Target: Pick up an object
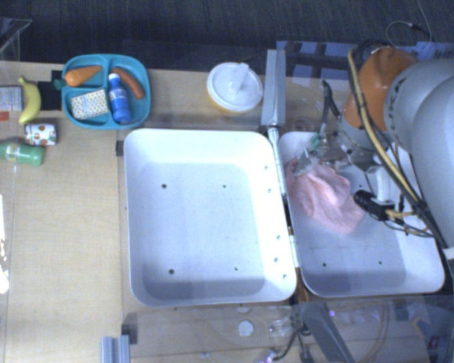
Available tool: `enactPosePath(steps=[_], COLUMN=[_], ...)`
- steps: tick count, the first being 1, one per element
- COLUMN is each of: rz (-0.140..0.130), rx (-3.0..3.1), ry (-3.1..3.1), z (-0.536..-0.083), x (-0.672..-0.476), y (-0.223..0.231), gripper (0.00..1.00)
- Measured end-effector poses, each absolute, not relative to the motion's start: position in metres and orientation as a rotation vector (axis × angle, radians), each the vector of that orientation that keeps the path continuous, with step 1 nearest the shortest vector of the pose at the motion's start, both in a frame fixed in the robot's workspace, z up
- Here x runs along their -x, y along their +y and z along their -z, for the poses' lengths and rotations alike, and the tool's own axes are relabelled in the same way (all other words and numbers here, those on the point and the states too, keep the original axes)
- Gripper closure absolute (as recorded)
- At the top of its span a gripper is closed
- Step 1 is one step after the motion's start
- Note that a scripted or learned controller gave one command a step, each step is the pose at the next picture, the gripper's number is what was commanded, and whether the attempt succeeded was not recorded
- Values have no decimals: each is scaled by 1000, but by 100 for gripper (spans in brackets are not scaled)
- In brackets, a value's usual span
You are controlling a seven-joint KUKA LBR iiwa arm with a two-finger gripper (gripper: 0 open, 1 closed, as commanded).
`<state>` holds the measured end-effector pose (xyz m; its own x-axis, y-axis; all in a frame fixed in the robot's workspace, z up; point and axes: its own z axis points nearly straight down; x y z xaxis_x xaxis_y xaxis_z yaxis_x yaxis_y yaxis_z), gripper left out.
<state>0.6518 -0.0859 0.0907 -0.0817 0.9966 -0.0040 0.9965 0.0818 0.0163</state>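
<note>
Two white bins sat on the counter (68, 225): the left bin (204, 278) and the right bin (378, 274), which held one pink cloth (329, 199). The gripper (318, 156) hung at the cloth's far-left edge. Cables and glare hid the fingers; their state could not be told.

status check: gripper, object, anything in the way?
Gripper low in right bin, at upper edge of pink cloth. No grasp confirmed. Cables hang over the cloth's right side. Left bin beside it.
</note>
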Motion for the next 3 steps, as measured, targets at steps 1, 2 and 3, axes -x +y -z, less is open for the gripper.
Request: enactPosePath(steps=[1, 2, 3], rz=[-8, -14, 4], rx=[-2095, -1967, -1926], ry=[2322, 2430, 2485], z=[-91, -92, -89], x=[-621, -599, -669], y=[-144, -94, -92], gripper=[0, 0, 0])
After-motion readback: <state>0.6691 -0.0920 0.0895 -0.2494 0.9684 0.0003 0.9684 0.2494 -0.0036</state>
